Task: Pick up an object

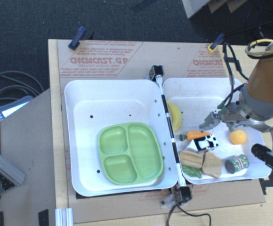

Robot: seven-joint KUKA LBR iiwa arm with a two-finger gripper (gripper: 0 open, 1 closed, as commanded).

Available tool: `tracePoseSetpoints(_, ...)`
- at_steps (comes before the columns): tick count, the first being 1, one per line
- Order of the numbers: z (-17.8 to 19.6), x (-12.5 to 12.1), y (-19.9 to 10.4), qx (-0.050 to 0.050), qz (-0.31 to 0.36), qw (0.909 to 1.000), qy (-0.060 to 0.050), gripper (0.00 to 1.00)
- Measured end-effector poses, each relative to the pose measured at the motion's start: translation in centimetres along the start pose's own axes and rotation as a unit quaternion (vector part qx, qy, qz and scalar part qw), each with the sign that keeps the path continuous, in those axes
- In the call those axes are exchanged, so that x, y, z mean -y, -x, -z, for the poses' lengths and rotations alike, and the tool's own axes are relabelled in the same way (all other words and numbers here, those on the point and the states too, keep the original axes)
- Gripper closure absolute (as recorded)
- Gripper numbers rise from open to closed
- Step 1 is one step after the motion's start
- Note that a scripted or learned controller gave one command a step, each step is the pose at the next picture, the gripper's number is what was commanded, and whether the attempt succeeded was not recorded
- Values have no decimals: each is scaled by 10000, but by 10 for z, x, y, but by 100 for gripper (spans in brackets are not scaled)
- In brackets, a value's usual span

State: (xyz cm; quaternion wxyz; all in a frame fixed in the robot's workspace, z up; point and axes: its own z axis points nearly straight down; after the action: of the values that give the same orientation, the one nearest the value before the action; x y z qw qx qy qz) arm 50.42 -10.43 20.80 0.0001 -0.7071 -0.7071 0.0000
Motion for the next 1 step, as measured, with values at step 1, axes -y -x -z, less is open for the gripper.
tracePoseSetpoints(1, -111, -12, -10, 5, -6, 10000, 14, 0)
